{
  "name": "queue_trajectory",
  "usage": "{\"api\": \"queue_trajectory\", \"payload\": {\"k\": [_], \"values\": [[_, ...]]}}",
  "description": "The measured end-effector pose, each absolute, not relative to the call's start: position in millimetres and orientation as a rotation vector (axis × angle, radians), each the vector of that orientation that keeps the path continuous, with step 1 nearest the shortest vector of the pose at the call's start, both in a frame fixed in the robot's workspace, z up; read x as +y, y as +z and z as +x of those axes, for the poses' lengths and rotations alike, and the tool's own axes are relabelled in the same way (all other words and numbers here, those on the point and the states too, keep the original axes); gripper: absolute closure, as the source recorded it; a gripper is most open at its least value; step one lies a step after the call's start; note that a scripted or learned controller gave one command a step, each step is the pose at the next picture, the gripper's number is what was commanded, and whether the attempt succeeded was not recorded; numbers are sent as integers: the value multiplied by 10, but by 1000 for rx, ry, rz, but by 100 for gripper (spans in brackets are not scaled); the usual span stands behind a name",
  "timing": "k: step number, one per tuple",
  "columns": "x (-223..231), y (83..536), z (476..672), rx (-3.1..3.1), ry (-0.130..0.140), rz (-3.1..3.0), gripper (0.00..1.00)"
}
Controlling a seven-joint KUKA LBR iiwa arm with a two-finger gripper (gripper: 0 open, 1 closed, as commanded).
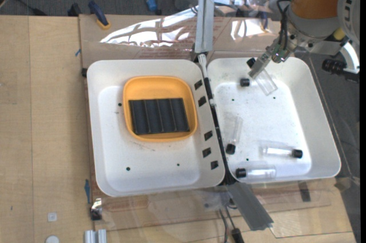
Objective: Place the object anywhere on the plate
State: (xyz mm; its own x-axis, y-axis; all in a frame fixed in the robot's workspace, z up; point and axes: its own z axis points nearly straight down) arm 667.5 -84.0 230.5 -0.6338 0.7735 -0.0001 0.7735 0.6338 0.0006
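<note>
1. Pincer (255,68) hangs over the far part of the right bin (320,122), slanting down and leftward from the orange-banded wrist. Whether it is open or closed: cannot tell; nothing visibly sits between its tips.

2. Nearest object: a clear tube (263,84) with a black cap, lying on the bin floor just below and beside the pincer, cap end toward the divider. Contact with the pincer not resolvable.

3. Handling judgement: the tubes look like thin clear plastic, so light, stiff and smooth. Likely to roll or squirt out of a grip. Best hold is across the barrel near its middle, pincer square to the long axis; the black cap end may give a less slippery purchase.

4. Further tubes, nearer the camera than the pincer: one along the divider (233,134), one by the front wall (281,151), one in the front corner (255,172). All well apart from each other, so no crowding at any grasp.

5. Target: orange plate (128,93) in the left bin (108,170), far to the left of the pincer. A dark ribbed block (158,116) covers most of the plate's middle; bare rim is narrow.

6. In the way: the raised divider (203,96) between the bins, to be lifted over. A round tube may roll off the block or rim on release.

7. Clutter beyond the counter (40,122) is out of the path.
</note>
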Motion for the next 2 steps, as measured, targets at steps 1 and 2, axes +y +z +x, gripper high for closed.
{"api": "queue_trajectory", "payload": {"k": [1,2], "values": [[-719,2096,6584,2966,1,1032,100],[-671,2394,6599,2941,4,1082,100]]}}
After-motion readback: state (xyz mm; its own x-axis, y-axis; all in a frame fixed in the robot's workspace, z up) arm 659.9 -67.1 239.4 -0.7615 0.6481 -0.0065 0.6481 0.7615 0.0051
